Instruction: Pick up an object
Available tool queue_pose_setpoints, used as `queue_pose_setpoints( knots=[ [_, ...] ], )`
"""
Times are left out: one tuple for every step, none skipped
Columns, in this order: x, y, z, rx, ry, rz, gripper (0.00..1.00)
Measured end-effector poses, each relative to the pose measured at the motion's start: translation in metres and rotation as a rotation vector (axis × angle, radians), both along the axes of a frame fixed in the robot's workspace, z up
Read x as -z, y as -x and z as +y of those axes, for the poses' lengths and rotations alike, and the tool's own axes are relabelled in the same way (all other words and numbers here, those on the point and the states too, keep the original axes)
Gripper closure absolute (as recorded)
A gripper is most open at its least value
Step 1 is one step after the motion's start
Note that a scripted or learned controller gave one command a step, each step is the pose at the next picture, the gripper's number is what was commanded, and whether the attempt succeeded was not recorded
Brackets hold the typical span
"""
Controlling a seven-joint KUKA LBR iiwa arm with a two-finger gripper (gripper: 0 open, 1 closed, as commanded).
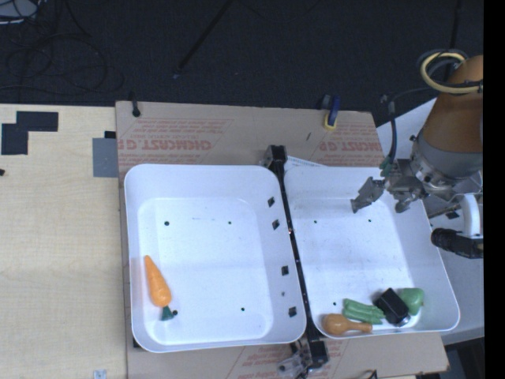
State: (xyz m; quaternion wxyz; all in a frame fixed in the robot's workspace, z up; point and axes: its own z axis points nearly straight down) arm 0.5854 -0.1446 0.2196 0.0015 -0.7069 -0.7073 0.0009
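Observation:
My gripper (384,200) hangs over the upper right part of the right bin (339,235), its two fingers spread open with nothing between them. Far below it, along that bin's near edge, lie a tan-orange gourd-shaped toy (345,324), a green pod-like toy (363,311), a black block (391,306) and a light green toy (412,297), all bunched together. An orange carrot (157,283) with a dark green top lies near the lower left wall of the left bin (205,235).
The two bins share a black divider (286,235) down the middle. They rest on a cardboard sheet (237,136) with a blue clip (331,113) at its far edge. Cables lie on the dark floor behind.

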Motion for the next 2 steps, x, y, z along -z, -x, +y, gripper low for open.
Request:
queue_pose_setpoints(
  knots=[
    [0.1, -0.04, 0.056, -0.005, -0.003, 0.005, 0.0],
    [0.028, -0.06, 0.111, -0.005, 0.0, -0.007, 0.0]
  ],
)
